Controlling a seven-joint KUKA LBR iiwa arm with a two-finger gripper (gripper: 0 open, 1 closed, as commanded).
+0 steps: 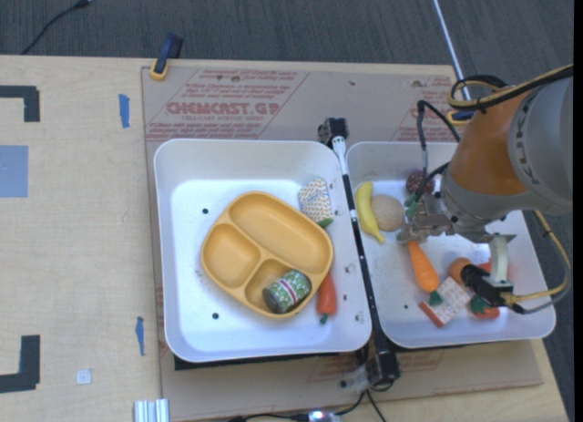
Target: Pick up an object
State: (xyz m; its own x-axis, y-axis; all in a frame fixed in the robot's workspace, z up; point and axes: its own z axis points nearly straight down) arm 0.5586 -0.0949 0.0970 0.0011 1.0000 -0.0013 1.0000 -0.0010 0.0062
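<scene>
- The grey arm [537, 138] with its orange band [483, 156] reaches in from the right over the right bin [537, 324].
- The hand [426, 221] hangs low over the middle of that bin; whether it is open or closed cannot be told from this view, and nothing can be seen gripped in it.
- Just left of the hand lie a yellow banana [366, 211] and a pale round object [388, 213], touching each other near the bin's left wall.
- An orange carrot [423, 267] lies just near of the hand, pointing toward the near edge.
- Further right and nearer are a small printed box [448, 302] and some red and orange pieces, partly hidden by a black part of the arm.
- The left bin [173, 229] holds a yellow divided tray [264, 229] with a green-labelled can [288, 290] in its near compartment.
- A patterned ball [315, 198] rests at the tray's far right edge; a second small carrot [326, 297] lies just right of the can, outside the tray.
- Both bins sit on a table [73, 229].
</scene>
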